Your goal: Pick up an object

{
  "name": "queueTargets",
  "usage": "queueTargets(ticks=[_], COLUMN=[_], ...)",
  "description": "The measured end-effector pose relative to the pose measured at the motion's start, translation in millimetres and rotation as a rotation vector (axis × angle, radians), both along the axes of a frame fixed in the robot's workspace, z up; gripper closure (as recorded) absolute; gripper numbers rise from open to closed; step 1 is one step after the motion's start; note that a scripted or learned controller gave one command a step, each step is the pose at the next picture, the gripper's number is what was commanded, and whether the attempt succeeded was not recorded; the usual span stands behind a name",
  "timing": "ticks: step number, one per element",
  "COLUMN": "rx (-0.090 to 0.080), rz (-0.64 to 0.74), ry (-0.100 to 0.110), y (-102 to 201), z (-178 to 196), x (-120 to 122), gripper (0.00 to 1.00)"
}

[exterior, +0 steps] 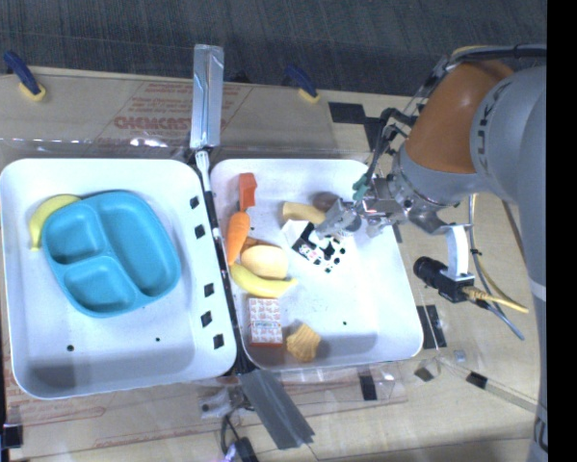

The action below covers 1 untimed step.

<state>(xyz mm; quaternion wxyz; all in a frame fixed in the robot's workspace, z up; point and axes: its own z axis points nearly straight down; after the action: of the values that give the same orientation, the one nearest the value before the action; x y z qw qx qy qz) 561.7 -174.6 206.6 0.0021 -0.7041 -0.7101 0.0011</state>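
The gripper (338, 221) hangs low in the right bin (389, 292), near its far right side, over a small white card with black spots (319, 249). Whether it is open or shut, I cannot tell, and nothing can be seen held in it. Just to its left lie a carrot (237, 236), a banana (261, 282), a pale egg-shaped piece (263, 258), an orange block (247, 190) and a red-patterned packet (265, 320). The left bin (18, 354) carries a blue divided tray (112, 249) with a second banana (45, 215) tucked behind it. Judging by this, the pick is not yet done: a grasp and a lift are left.
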Motion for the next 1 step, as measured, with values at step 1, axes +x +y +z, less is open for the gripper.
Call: queueTargets(ticks=[1], rx=[-0.009], rz=[0.012], ry=[-0.029], y=[34.3], z=[-91.8], x=[1.6], gripper=[0.0])
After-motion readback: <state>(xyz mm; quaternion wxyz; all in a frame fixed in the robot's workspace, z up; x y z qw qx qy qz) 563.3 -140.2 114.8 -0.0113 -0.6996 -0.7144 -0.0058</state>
